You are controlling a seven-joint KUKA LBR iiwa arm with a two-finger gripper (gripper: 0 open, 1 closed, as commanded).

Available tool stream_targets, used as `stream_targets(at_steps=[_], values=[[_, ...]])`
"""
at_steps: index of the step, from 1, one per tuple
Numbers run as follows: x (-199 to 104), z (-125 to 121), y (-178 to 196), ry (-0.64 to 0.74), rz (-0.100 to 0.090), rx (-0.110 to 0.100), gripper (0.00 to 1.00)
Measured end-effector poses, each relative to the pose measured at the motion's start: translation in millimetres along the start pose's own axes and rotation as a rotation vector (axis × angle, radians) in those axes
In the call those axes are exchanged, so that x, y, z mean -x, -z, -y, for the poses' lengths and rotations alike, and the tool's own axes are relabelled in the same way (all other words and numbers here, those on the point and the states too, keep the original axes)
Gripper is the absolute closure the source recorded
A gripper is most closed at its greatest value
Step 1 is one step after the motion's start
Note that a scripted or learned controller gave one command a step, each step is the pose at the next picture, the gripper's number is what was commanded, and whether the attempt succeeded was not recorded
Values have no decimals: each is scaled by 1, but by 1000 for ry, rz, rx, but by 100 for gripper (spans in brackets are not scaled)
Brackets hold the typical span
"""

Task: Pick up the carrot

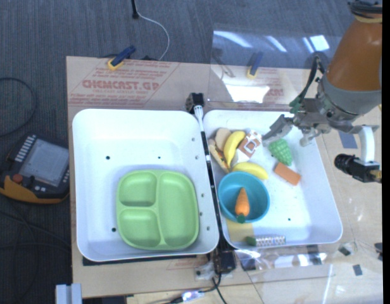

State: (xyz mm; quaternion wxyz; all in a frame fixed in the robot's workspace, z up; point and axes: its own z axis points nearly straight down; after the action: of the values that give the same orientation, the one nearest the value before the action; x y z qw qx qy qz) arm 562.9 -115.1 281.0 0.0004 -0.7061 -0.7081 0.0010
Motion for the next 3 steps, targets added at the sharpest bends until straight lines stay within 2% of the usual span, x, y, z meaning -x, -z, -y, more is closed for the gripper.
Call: stream_targets(at_steps=[1,2,3], values=[[-29,78,-63,141,-2,-5,0],[-94,79,-99,200,-2,-2,0],[-29,80,-98,162,2,-1,0]])
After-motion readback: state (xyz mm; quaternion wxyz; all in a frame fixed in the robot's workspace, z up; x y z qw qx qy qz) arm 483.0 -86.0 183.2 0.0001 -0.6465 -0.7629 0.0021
